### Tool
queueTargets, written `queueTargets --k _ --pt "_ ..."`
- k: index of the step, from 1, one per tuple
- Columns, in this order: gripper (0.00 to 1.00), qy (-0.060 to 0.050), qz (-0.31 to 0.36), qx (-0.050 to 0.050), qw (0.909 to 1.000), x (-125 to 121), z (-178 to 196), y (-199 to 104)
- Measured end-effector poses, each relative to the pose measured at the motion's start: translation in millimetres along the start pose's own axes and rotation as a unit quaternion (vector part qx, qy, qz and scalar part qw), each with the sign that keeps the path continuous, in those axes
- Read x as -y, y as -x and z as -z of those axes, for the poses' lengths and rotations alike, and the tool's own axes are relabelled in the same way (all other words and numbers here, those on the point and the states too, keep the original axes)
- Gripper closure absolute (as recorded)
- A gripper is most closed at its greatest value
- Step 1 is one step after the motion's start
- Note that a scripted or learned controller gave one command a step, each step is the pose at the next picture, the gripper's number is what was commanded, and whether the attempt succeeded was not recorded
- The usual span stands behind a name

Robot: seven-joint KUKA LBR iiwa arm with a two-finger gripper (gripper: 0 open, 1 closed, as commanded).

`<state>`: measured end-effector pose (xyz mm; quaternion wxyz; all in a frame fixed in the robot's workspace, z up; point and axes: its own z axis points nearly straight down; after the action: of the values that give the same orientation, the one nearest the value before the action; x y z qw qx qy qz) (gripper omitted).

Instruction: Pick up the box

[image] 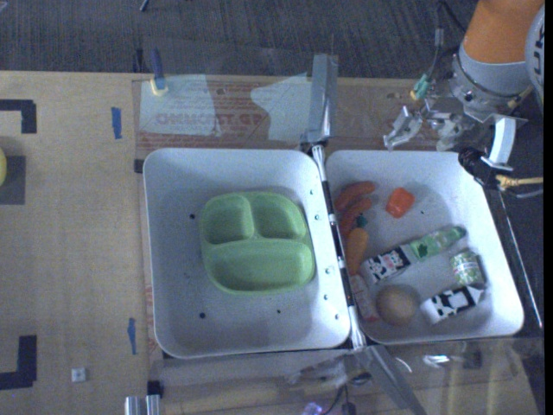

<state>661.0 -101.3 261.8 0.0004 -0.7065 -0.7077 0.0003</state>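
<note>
Two black-and-white cow-print boxes lie in the right bin. One box lies slanted near the bin's middle, and a smaller box rests near the front right corner. My gripper hangs above the bin's back rim, well behind both boxes. It is open with nothing between its fingers. The arm's orange band rises at the top right.
The right bin also holds red sausages, a carrot, an orange-red piece, a green bottle, a green can and a brown round item. A green divided tray lies in the left bin.
</note>
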Motion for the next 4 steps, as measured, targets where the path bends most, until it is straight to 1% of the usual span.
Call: queueTargets --k 1,2,3,4 --pt "0.00 0.001 -0.005 0.000 1.0000 53.1 -103.0 -2.1" --pt "0.00 0.003 -0.018 0.001 0.9998 109.5 -175.2 1.9" --pt "0.00 0.002 -0.022 0.000 0.9997 109.8 -174.9 3.4" --pt "0.00 0.002 -0.081 0.000 0.9967 45.8 -176.0 -1.6"
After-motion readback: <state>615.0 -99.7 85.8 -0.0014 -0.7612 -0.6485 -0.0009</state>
